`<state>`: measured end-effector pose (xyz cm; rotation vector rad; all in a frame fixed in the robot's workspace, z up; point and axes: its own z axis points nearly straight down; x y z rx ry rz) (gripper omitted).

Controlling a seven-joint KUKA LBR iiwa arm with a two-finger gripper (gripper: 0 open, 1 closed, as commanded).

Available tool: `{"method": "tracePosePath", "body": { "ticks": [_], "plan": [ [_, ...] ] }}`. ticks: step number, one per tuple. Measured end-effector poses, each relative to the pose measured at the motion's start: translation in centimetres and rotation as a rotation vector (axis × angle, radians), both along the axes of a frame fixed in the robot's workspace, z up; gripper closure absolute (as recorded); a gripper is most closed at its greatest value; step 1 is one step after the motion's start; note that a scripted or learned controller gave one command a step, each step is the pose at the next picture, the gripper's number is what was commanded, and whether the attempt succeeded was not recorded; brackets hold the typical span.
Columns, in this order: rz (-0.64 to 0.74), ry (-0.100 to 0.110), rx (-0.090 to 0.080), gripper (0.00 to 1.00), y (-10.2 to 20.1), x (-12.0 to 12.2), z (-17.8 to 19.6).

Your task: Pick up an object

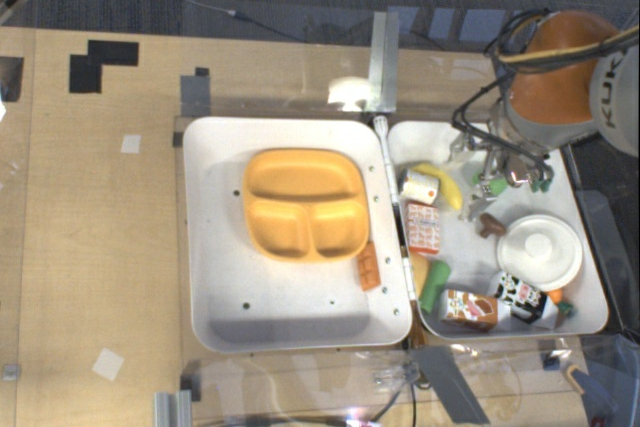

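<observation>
At the right of the frame, my claw hangs over the right bin; whether it is apart or together I cannot tell. Below it: one banana, one white bowl, two cartons. Labels unreadable.

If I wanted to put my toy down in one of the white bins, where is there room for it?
The left bin has the most bare floor: a wide strip left of the orange tray and another strip in front of it. The right bin is crowded with the banana, white bowl, green bottle and small cartons, and the gripper hangs over it.
</observation>
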<state>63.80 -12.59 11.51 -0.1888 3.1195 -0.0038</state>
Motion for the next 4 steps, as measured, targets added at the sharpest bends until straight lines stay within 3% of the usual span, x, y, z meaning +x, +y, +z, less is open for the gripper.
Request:
{"method": "tracePosePath", "body": {
  "ticks": [1, 2, 3, 4],
  "plan": [
    [-0.164, 0.002, 0.002, 0.0, 1.0, -2.0, -2.5],
    [0.031, 0.005, 0.0, 0.0, 1.6, -1.7, -0.3],
    [0.071, 0.007, 0.0, 0.0, -0.1, -2.0, -0.2],
    [0.022, 0.002, 0.0, 0.0, -1.5, -2.0, -2.5]
  ]
}}
